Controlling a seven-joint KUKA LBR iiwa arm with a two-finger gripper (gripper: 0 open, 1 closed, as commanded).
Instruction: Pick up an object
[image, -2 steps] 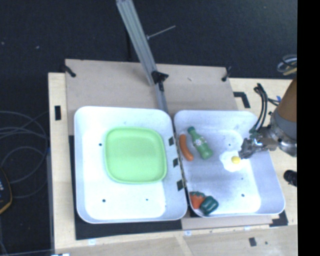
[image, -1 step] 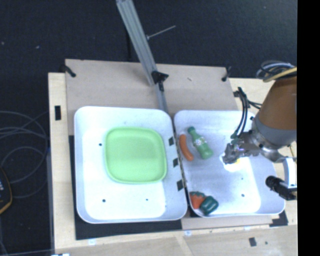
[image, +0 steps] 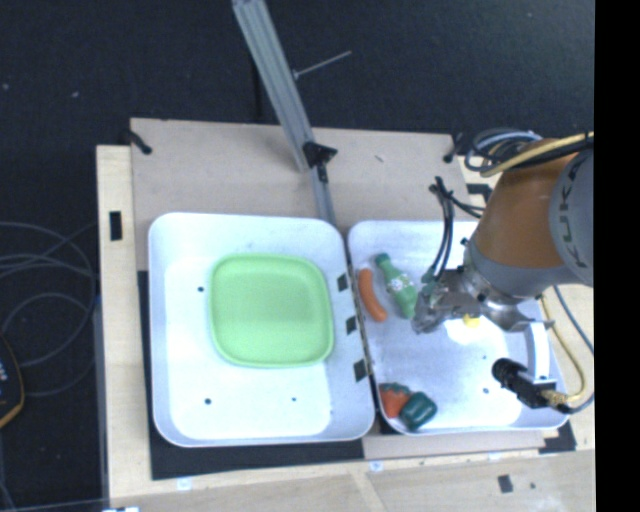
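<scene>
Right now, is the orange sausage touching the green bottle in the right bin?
Apart. The camera view shows a strip of white bin floor between the orange sausage and the green bottle.

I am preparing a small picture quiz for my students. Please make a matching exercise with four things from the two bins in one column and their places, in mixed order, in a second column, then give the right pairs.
Things:
1. green plate
2. orange sausage-shaped piece
3. green bottle
4. dark green block

Places:
A. near bottom edge of the right bin
B. middle of the left bin
C. right bin, just beside the divider
D. right bin, next to the gripper

Pairs: 1-B, 2-C, 3-D, 4-A
</scene>
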